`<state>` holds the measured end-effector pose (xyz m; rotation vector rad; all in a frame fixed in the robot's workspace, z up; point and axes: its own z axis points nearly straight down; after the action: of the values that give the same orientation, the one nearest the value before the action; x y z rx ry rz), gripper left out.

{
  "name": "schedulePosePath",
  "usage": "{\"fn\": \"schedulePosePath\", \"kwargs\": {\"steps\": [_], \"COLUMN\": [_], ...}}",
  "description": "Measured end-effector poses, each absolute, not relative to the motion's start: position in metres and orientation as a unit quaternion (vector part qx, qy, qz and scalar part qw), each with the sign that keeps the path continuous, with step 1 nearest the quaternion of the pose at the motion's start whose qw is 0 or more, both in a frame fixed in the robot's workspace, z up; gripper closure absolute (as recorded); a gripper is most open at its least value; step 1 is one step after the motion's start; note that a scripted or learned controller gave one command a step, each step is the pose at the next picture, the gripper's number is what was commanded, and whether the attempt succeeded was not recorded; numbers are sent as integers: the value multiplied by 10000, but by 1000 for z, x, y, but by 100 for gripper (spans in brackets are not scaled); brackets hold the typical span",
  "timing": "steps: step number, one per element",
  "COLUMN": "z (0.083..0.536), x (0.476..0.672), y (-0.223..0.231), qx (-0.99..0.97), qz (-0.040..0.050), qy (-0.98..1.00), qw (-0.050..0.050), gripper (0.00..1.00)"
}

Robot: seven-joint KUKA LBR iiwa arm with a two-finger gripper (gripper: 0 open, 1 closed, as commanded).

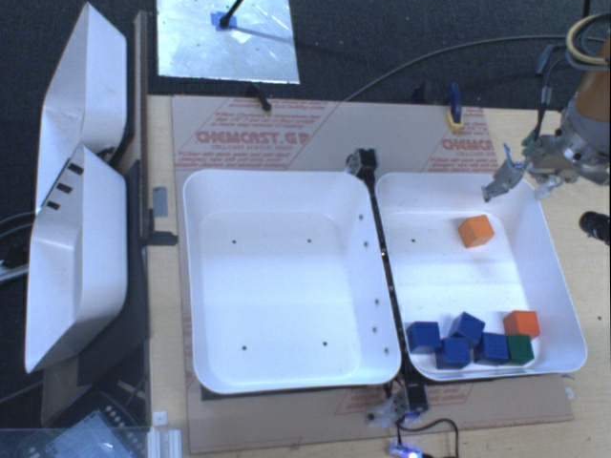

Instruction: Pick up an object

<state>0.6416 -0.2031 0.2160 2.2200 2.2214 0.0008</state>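
Claw (520,181) open, nothing betw. fingers, above right bin (558,265) far edge; orange cube (475,231) lies near.

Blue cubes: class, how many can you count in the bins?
4, all clustered at the right bin's near edge: at and. Another could be hidden among them.
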Motion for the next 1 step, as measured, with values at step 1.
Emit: {"fn": "schedulePosePath", "kwargs": {"steps": [1], "z": [96], "x": [624], "y": [-193], "qx": [7070], "qz": [-23], "qy": [7072], "qw": [-40], "gripper": [0]}}
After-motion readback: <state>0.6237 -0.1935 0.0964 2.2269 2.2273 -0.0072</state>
